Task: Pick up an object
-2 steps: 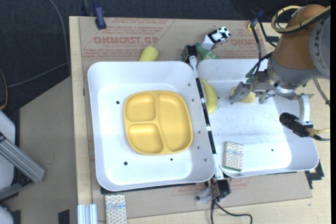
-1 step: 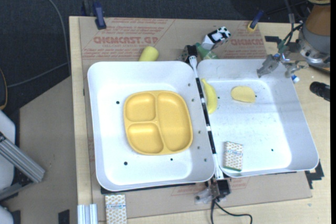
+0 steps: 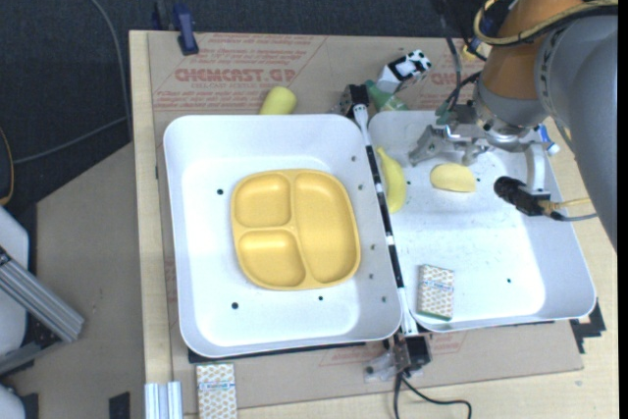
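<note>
Gripper [image 3: 459, 144] position is read at the upper part of the right bin [image 3: 549, 294], where grey metal parts hang below the orange band of the arm [image 3: 520, 44]; whether it is open or closed cannot be told from this slanted view, since the tips are lost against the wrist hardware. No object is seen clamped in it.

Just below it, near but seemingly apart, a small yellow lump [image 3: 452, 178] is seen lying on the bin floor. It is judged the likeliest target. Its rounded, smooth look suggests a light, probably plastic or foam toy piece, firm enough to be pinched but apt to roll or squirt sideways if taken off-centre. A grasp across its shorter width, at the middle, is advised.

A second yellow piece [image 3: 392, 182] is seen leaning at the wall between the bins, poorly placed for a grasp. A small printed packet [image 3: 436, 290] lies flat near the front edge; being thin, it is judged hard to lift. A yellow divided plate [image 3: 295, 229] is held in the left bin [image 3: 196, 309].
</note>
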`<action>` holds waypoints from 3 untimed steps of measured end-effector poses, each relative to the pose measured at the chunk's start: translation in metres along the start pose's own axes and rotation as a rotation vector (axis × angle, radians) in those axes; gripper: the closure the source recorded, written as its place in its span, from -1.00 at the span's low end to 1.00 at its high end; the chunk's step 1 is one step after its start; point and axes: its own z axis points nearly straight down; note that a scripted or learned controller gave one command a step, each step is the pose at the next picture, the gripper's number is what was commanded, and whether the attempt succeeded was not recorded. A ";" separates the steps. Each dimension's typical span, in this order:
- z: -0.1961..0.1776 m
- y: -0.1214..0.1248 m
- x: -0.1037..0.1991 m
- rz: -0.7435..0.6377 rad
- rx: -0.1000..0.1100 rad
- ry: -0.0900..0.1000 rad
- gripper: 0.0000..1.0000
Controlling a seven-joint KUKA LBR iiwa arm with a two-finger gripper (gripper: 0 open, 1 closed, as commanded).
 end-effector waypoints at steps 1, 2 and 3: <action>0.004 -0.027 -0.004 0.002 -0.003 -0.003 -1.00; -0.007 -0.025 -0.005 0.002 -0.008 -0.005 1.00; -0.021 -0.085 0.007 0.003 0.000 -0.001 1.00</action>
